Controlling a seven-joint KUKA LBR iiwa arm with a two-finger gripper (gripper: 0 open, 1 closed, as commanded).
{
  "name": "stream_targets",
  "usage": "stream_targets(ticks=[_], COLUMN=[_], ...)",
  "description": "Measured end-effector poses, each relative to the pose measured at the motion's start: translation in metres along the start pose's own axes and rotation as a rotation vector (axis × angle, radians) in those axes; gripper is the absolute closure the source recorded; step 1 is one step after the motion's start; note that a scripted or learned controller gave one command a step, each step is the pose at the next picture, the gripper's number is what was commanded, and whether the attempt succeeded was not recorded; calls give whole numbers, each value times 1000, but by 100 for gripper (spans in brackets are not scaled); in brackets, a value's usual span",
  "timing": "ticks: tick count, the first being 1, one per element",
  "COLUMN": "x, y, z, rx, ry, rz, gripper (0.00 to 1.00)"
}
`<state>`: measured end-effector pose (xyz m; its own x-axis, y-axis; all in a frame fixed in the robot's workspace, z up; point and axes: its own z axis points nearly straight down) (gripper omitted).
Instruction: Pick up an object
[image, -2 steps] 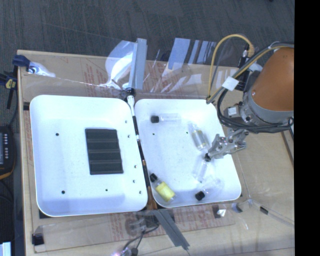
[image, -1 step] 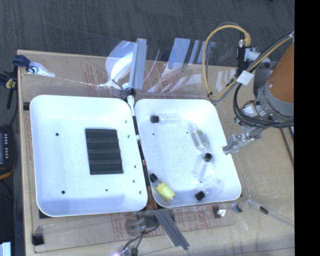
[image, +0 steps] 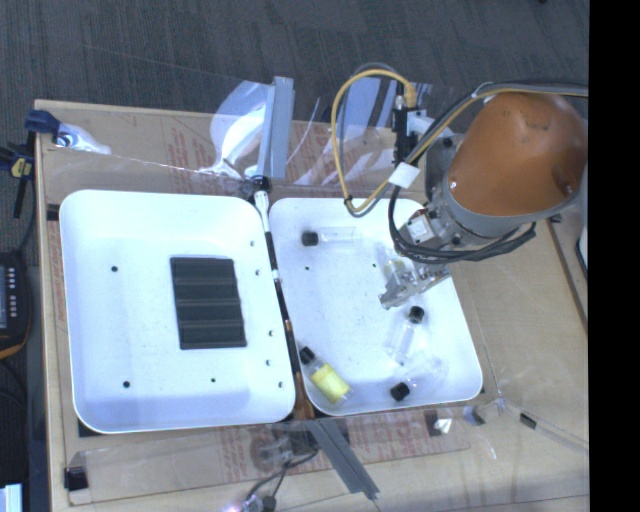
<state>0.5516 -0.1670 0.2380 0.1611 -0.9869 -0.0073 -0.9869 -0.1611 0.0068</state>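
Gripper (image: 405, 285) hangs low over the right bin (image: 340, 215), right of the frame's centre, and whether it is open or closed cannot be told. Nothing looks lifted yet, so the pick seems undone: clear vials with black caps lie just below it (image: 408, 330), a yellow piece (image: 330, 382) sits at the bin's lower edge, and a black ridged block (image: 208, 302) rests in the left bin (image: 100, 215).
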Motion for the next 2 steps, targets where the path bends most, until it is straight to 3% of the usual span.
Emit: stream_targets(ticks=[1,2], x=[-32,-28], y=[48,55], z=[-51,-30], rx=[2,0], ry=[2,1], rz=[-241,-630], gripper=[100,100])
